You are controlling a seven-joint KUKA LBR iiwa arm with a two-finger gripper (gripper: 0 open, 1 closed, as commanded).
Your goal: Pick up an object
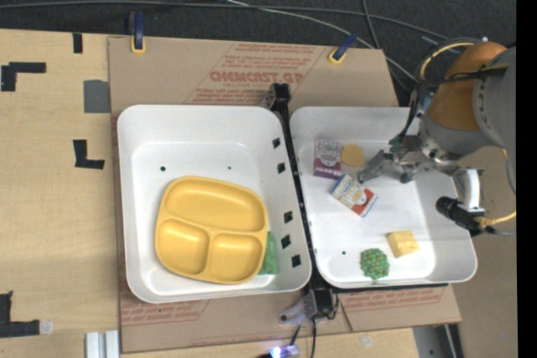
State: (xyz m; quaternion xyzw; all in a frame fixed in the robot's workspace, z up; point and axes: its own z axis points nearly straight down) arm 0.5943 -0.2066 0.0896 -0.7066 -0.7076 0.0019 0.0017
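My gripper (pixel 372 170) reaches into the right bin (pixel 436 264) from the right, low over its middle. Its tip is just above and to the right of a small white packet with red and blue print (pixel 354 196), and just below a round yellow piece (pixel 353 155). A maroon packet (pixel 327 157) lies to the left of that piece. Toward the bin's front lie a yellow block (pixel 403 243) and a green broccoli-like piece (pixel 374 262). I see nothing held.
The left bin (pixel 138 138) holds a yellow divided tray (pixel 211 229) with a green item (pixel 269 256) wedged at its right edge. A black divider (pixel 292 189) separates the bins. Cables run behind the bench.
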